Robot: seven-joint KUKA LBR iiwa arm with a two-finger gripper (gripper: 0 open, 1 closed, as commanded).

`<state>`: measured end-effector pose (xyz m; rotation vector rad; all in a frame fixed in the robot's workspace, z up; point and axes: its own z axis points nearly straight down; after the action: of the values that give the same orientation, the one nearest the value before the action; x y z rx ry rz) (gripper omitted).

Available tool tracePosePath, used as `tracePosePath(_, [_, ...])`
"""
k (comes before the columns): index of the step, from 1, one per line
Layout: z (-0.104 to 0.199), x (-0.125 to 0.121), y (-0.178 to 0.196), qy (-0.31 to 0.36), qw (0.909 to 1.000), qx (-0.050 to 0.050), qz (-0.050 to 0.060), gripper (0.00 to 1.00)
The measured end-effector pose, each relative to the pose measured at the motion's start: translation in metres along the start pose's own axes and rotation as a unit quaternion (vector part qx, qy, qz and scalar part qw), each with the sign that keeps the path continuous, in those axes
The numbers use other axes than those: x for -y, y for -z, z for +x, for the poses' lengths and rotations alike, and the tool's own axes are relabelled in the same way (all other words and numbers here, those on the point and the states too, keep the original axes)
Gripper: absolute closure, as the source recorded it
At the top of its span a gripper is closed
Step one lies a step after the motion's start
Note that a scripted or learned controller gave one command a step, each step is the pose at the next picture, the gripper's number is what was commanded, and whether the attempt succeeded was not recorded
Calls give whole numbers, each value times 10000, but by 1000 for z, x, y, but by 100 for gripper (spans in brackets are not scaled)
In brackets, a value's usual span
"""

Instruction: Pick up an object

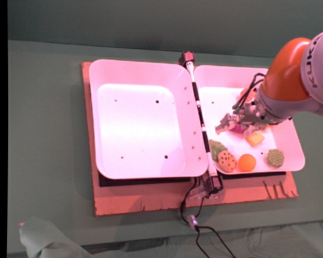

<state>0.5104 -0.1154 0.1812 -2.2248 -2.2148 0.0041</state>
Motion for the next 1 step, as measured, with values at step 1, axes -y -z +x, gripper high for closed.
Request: tracePosePath(1, [-10,4,-47,-4,10000,0,7,0])
